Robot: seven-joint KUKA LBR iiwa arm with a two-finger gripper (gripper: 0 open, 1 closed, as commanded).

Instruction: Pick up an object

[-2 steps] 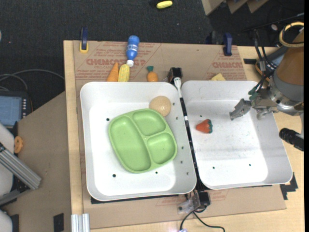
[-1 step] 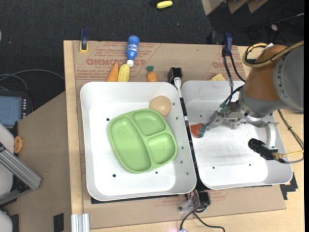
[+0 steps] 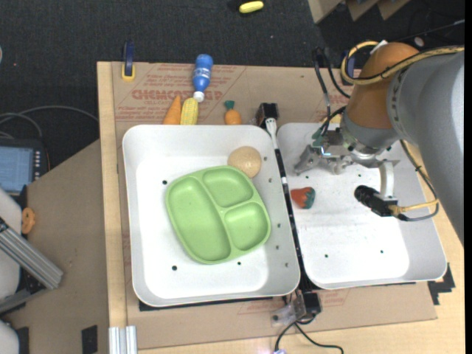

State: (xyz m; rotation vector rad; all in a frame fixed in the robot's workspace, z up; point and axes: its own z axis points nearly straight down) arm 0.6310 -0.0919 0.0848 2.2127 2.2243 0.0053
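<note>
The gripper (image 3: 333, 155) hangs over the right bin (image 3: 369, 260), apparently approaching; whether it is open I cannot tell. The red toy (image 3: 302, 196) (nearest target) lies just below-left; next, shift over it and descend.

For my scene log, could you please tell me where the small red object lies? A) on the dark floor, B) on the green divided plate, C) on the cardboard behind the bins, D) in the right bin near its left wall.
D: the red object lies on the floor of the right bin, close to its left wall, apart from the green plate in the left bin.
</note>
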